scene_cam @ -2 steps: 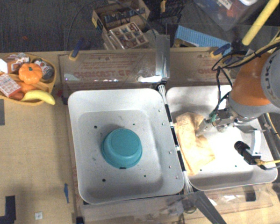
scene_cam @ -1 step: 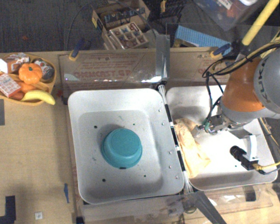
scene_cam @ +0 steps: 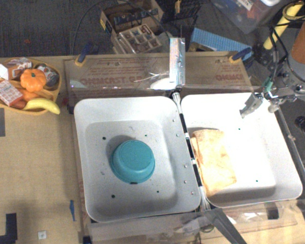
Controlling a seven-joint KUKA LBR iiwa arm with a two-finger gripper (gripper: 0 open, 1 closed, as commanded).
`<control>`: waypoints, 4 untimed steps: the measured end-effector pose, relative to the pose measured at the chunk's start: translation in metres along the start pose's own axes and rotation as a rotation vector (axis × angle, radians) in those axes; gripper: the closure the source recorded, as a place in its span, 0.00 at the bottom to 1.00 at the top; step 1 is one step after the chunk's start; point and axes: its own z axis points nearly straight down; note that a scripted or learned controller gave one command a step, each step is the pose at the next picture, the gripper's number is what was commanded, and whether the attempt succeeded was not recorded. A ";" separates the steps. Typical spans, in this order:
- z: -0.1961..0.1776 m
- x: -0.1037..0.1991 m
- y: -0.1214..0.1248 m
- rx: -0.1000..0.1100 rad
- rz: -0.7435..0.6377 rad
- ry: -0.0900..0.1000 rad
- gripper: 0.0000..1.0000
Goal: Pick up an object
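— Teal bowl [scene_cam: 133, 161] sits upside down in our left bin [scene_cam: 91, 117]; a tan cloth [scene_cam: 213, 159] lies in the right bin [scene_cam: 277, 158].
— Our gripper [scene_cam: 249, 105] hovers at that bin's far edge, fingers spread, pinching nothing.

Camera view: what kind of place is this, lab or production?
Likely a robotics lab bench: two white bins taped side by side, one holding a teal bowl; a basket of toy food; clutter and cables behind.
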 end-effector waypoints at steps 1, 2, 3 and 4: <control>0.115 0.034 0.033 0.002 -0.008 0.002 0.00; 0.104 0.033 0.034 -0.002 -0.008 0.000 1.00; 0.104 0.033 0.034 -0.002 -0.008 0.000 0.00; 0.142 0.006 0.054 -0.001 0.062 0.000 0.00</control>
